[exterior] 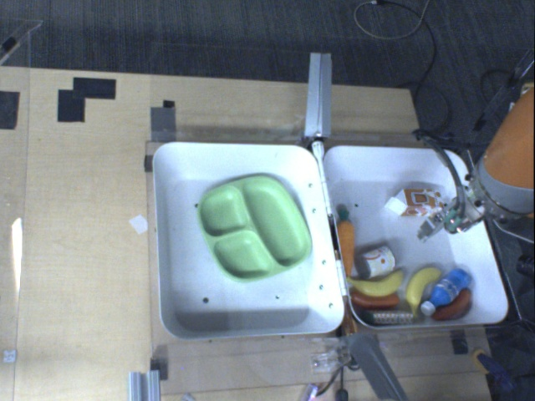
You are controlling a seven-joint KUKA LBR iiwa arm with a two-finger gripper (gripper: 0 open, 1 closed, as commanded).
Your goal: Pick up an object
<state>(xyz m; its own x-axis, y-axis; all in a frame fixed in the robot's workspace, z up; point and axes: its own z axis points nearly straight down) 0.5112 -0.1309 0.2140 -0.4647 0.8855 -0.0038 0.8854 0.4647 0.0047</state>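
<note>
The pincer hangs over the right bin, close to that bin's right wall, at the end of the grey arm with its orange band reaching in from the right edge of the view. Whether it is released or clenched cannot be told at this size, and nothing can be made out in its grip. Just beside it to the left lies a small white and orange packet, with a scrap of white paper at the packet's left. Below the pincer, toward the near wall of the bin, a blue bottle with a white cap lies across a dark red sausage-shaped piece, and a yellow banana curves just left of the bottle. Further left of the pincer a small white tin with a red label lies on its side, above a second banana that rests on another red piece. An orange carrot lies along the bin's left wall, well apart from the pincer. Beyond that wall, the left bin holds a light green divided tray with three compartments. Both bins sit on the pale wooden desk.
</note>
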